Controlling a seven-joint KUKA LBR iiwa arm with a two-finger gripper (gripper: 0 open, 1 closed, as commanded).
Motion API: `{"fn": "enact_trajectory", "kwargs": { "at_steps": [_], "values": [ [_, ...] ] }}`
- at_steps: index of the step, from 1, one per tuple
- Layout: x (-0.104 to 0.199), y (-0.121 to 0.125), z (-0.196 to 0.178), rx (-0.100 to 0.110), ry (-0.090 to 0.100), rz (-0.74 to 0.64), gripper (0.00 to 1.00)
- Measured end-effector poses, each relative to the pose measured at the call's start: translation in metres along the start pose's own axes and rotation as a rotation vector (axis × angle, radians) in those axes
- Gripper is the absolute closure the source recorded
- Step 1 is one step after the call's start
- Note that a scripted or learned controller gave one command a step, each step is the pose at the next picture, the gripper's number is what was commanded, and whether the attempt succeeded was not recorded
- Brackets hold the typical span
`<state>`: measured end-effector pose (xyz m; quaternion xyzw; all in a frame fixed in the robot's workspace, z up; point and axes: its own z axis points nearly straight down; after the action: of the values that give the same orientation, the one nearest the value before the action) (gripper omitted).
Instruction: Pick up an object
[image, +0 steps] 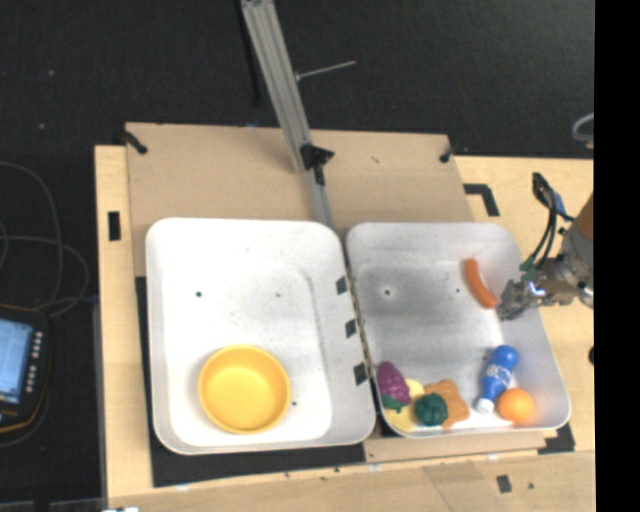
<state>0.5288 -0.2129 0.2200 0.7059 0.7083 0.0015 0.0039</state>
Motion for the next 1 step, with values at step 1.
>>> {"fn": "enact_trajectory", "kwargs": {
  "at_steps": [1],
  "values": [
    [-0.0015, 0.0016, -0.0254, 0.002, 0.001, 0.000, 1.00]
  ]
}}
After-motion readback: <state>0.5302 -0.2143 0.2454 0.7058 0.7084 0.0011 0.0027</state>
